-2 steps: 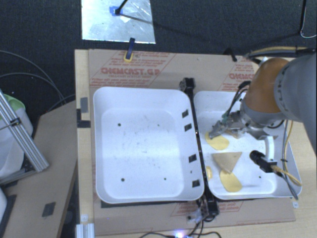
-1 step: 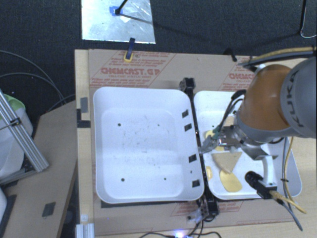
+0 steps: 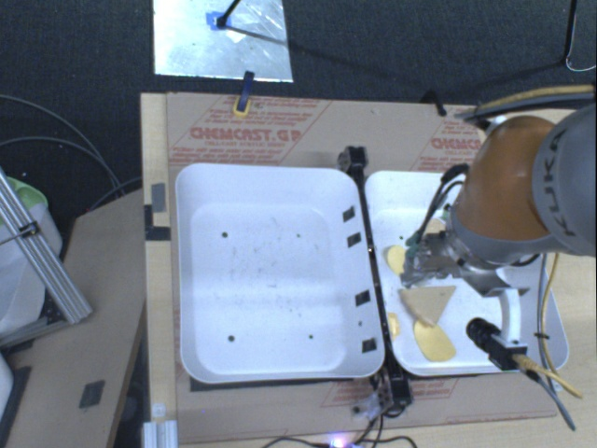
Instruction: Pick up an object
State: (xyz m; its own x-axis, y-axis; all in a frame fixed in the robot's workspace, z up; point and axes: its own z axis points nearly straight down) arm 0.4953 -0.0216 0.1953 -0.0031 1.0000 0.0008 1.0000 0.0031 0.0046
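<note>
My gripper (image 3: 420,267) hangs low in the right bin (image 3: 396,189), under the orange band of the arm. Just below it lies a pale tan wedge-shaped piece (image 3: 428,301). A yellow oval piece (image 3: 435,342) rests at the bin's front, touching the wedge's tip. Another small yellow piece (image 3: 396,259) lies left of the gripper, near the divider. A tiny yellow bit (image 3: 393,325) sits by the bin's left wall. The arm hides the fingertips and much of the bin's right half.
The left bin (image 3: 270,273) is beside it, with black clips (image 3: 359,269) along the shared edge. Both bins rest on a cardboard sheet (image 3: 242,129). A metal plate (image 3: 222,26) lies on the dark floor behind.
</note>
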